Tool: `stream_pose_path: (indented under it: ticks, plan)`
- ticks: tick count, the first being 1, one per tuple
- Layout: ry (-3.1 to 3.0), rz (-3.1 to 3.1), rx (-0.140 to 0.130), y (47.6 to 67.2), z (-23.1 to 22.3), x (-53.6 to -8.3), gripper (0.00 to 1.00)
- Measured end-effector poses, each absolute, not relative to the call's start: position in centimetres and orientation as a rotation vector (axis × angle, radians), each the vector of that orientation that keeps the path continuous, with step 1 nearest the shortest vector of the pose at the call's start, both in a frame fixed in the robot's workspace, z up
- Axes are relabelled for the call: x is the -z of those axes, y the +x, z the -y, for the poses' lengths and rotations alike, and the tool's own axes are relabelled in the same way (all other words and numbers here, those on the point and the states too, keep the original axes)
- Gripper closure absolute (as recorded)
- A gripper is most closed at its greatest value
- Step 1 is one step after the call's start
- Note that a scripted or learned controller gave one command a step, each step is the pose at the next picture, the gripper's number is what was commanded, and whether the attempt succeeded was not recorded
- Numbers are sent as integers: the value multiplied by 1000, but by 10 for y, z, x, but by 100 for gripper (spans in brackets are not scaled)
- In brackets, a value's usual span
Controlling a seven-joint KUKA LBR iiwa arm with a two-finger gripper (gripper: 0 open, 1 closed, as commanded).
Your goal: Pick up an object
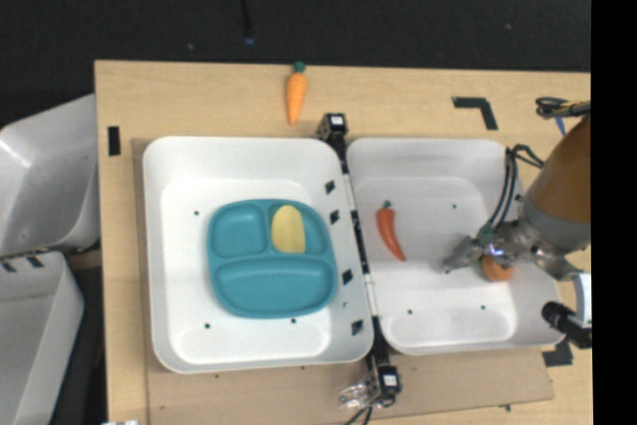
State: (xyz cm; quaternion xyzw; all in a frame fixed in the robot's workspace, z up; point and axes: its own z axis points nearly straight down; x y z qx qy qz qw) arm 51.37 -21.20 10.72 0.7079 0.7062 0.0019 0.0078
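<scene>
In the right bin [428, 164] a red chili pepper [389, 231] lies left of centre. My gripper [485, 260] is low over that bin's right side, under the arm's orange band [569, 176]. A small orange object [496, 268] sits right at the gripper's tip, partly hidden by it, and I cannot make out whether it is held. The pepper lies apart from the gripper, well to its left.
The left bin [179, 174] holds a blue divided plate [261, 279] with a yellow piece [288, 230] in its upper right compartment. An orange carrot [296, 95] lies on the bench behind the bins. Black clips [333, 125] join the bins along their shared edge.
</scene>
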Motion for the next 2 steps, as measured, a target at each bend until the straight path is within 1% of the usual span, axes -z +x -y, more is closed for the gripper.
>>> stream_pose_path:
  ticks: [1, 2]
  plan:
    - [2203, -2185, -9, 517, 218, -122, 100]
    - [2219, -2214, -3, 516, 225, -185, 100]
